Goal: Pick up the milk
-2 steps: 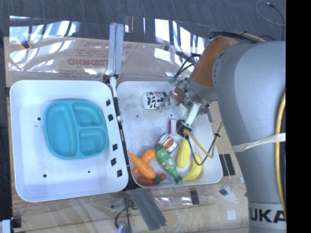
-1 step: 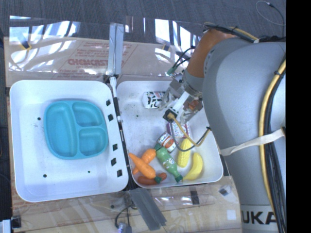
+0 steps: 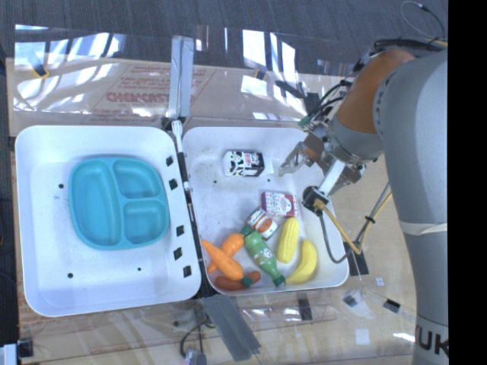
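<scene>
Two white bins sit side by side on your bench. Your milk is a small carton with black-and-white cow patches, lying on its side in the upper part of the right bin, with bare floor all around it. The gripper hovers just to its right, near the far wall; you cannot tell how its fingers stand. Below lie a red carton, corn, banana, green bottle and carrot. A blue tray fills the left bin. No label is legible.
</scene>
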